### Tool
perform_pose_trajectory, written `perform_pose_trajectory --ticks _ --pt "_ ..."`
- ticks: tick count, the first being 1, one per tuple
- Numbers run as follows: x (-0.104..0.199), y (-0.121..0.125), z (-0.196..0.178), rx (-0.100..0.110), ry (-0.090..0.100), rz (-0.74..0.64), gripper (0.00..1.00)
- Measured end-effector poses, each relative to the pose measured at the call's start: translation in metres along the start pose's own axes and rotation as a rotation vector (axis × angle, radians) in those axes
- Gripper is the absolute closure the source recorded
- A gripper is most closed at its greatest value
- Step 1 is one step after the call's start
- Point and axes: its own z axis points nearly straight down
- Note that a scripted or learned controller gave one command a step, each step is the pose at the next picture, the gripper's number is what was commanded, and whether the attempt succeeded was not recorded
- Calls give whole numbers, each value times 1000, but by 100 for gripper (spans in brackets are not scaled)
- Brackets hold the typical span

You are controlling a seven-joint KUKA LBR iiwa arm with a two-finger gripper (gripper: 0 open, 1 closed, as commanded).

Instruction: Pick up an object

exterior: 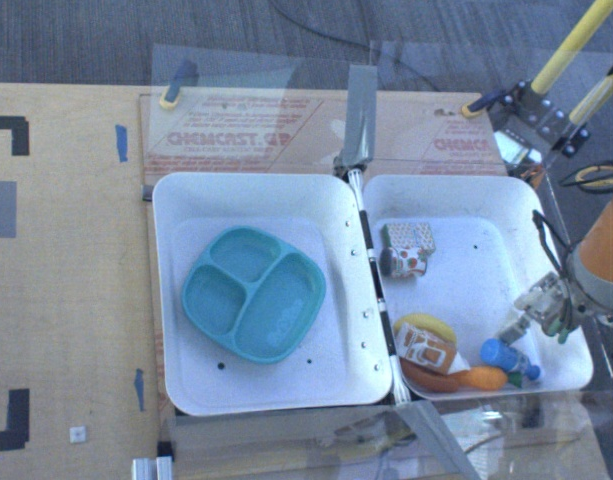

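We see the claw poised over the right bin, its state impossible to tell. Just below-left lies the blue bottle, long axis running away rightward; we judge it nearest.

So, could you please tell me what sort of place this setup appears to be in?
Most likely a robotics lab or test bench, not a home. Two white bins sit side by side on a wooden bench marked with tape, a robot arm's tool reaches over toy-like items such as a carrot, and a cable trails across grey carpet.
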Motion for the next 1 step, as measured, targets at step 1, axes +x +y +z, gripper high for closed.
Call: perform_pose_trajectory --ticks 1 --pt "12 81 3 2 13 -202 0"
